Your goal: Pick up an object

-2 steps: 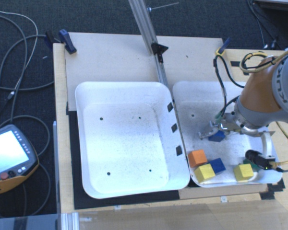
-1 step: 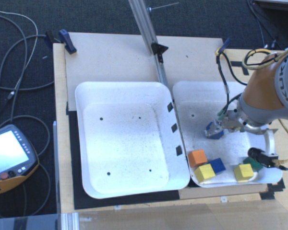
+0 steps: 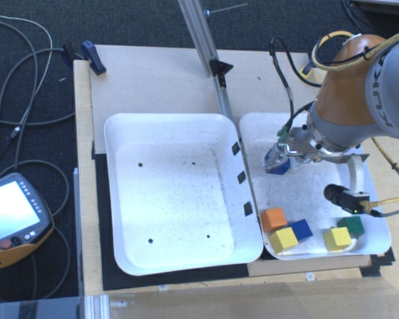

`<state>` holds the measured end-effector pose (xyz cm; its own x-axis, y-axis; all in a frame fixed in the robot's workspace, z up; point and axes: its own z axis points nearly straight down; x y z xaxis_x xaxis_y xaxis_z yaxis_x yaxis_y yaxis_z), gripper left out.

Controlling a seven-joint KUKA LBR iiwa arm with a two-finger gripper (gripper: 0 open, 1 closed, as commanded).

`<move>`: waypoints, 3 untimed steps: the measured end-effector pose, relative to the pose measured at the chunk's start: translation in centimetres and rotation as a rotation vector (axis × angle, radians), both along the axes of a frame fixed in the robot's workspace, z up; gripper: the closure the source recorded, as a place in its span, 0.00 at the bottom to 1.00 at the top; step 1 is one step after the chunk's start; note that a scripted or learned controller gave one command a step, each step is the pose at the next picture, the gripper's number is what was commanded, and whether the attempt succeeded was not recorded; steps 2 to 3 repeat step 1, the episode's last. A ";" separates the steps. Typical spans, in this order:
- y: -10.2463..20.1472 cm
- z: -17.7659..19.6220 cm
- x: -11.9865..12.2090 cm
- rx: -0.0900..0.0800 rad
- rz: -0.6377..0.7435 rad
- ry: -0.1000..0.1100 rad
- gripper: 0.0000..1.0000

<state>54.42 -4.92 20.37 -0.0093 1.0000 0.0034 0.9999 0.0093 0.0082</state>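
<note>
Pinching a small blue block (image 3: 278, 165), the claw (image 3: 280, 157) hangs over the right bin (image 3: 263, 128). The pick looks nearly done; lifting it clear is what's left. An orange block (image 3: 273, 218), two yellow ones, another blue and a green sit near the front.

Both bins look like smooth white plastic, slightly glossy; the left bin (image 3: 173, 191) shows fine dark speckling across its floor, the right bin (image 3: 299, 185) less of it. The bench top (image 3: 153, 78) reads as matt pale board, unvarnished. I see the blocks at the right bin's near edge as matt, painted: orange block (image 3: 274, 218), yellow block (image 3: 285, 238). Arm's orange band (image 3: 346, 92) is glossy, catching highlights. The slanted pole (image 3: 198, 28) looks like brushed metal.
</note>
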 end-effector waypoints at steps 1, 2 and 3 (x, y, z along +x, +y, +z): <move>7.6 -0.5 -4.0 0.002 0.000 0.014 1.00; 7.6 -0.5 -4.0 0.002 0.000 0.014 1.00; 7.6 -0.5 -4.0 0.002 0.000 0.014 1.00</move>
